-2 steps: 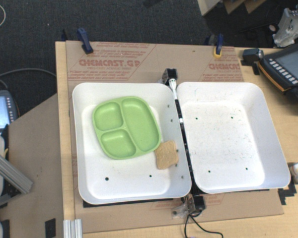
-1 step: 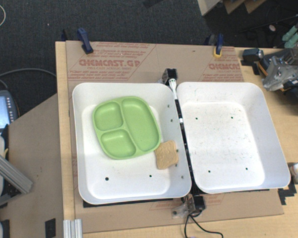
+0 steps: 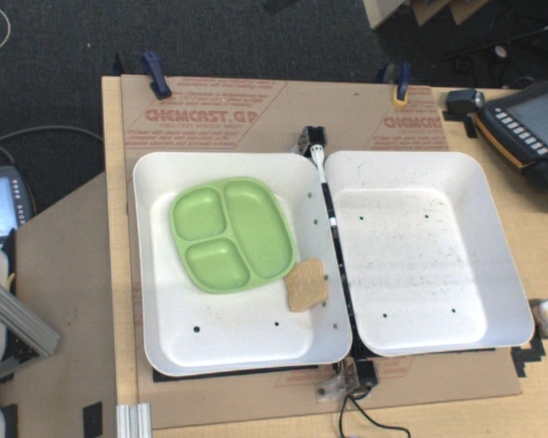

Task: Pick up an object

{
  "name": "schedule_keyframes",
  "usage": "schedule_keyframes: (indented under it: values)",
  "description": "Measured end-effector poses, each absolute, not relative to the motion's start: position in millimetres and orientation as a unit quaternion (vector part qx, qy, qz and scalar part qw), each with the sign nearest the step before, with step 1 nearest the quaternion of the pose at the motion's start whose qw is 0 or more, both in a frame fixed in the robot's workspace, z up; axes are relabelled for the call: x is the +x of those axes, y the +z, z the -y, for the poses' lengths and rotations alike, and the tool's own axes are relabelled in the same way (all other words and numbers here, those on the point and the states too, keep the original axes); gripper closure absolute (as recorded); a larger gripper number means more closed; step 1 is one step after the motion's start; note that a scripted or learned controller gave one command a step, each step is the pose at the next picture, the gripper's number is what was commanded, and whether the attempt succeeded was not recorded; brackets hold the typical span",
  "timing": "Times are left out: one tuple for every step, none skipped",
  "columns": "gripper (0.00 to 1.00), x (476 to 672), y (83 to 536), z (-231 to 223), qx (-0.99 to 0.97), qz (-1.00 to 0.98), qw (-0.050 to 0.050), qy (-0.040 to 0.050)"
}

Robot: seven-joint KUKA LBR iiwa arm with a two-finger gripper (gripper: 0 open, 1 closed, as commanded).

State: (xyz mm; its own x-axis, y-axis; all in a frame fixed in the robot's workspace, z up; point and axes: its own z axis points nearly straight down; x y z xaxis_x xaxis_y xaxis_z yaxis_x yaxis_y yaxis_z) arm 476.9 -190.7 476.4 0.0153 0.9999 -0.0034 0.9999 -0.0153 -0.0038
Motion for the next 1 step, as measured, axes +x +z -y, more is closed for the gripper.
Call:
schedule_keyframes:
  values:
    - [1.0,479.0,387.3,109.7,-0.705,0.709,0.005,0.0019]
